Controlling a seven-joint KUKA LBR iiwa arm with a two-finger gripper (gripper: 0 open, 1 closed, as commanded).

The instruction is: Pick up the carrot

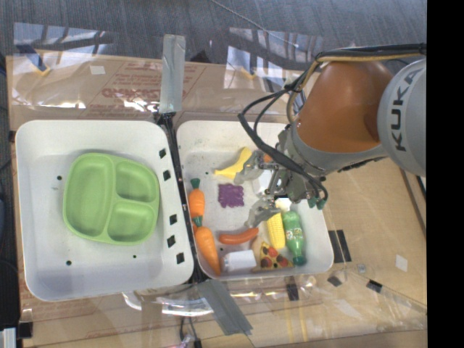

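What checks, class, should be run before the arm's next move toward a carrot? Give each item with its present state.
1. Carrot located: ok, one carrot lies by the right bin's left wall, a second carrot just above it.
2. Tool empty: ok, nothing between its fingers.
3. Tool over the carrot: not ok, it sits nearer the bin's middle.
4. Neighbours clear: not ok, the sausage lies close beside the lower carrot.
5. Green plate out of the way: ok, in the left bin.
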